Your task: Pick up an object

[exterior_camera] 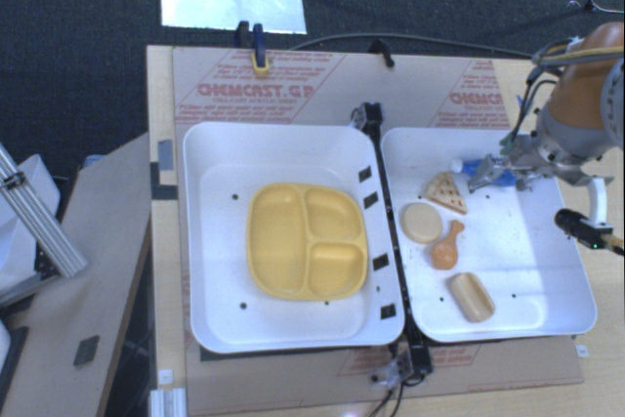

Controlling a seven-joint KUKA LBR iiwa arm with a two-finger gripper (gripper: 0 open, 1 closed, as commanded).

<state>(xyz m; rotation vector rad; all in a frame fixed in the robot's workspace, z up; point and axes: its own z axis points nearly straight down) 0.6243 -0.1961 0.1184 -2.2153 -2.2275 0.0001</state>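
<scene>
I'm hovering the gripper (480, 173) beside the pizza slice (446, 193) for approach; can't tell its jaw state.

A: What covers the worktop (164, 210)?
B: A clear sheet printed with red lettering (254, 88), held at its far edge by a yellow-and-blue clamp (259, 49).
A: And on the sheet?
B: Two shallow white bins, touching along a black-clipped seam: the left bin (210, 210) and the right bin (547, 278).
</scene>
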